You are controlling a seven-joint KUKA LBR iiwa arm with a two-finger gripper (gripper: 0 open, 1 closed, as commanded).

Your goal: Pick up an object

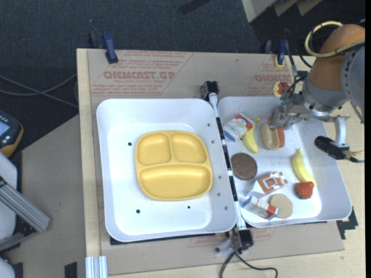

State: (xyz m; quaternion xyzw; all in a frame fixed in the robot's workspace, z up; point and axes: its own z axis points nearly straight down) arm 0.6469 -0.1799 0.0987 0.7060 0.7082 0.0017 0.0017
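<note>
Tan disc [282,204] at right bin's [339,208] front edge, gripper [277,119] above hot dog [271,136] — grip impossible to tell

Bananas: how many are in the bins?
2. One banana lies near the middle of the right bin, between a small carton and the hot dog. The other banana lies nearer the right wall, just above the strawberry. More may hide under the arm.
</note>
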